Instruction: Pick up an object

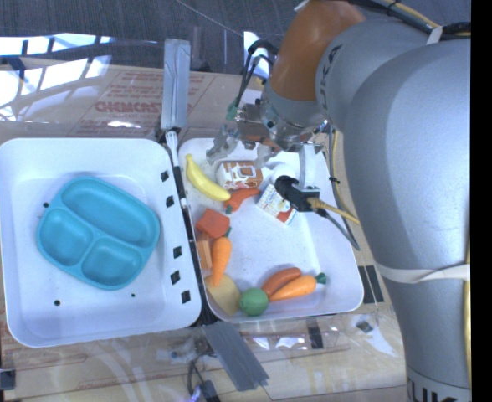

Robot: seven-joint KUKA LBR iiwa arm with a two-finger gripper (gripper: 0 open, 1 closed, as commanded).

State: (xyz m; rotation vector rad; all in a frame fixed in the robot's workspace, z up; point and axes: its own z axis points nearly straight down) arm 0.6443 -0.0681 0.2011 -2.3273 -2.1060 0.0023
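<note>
Arm (397, 141) reaches in from the right over the right bin (342, 287), gripper (244, 141) low at the far end, so a clean pick means dropping straight onto one item, clear of its neighbours and the wall. Box (239, 174) lies just beneath and in front of the gripper, banana (204, 180) beside it to the left, carrots (292, 285) well apart at the near end; I cannot tell how the gripper is set, and nothing shows in its grasp
</note>
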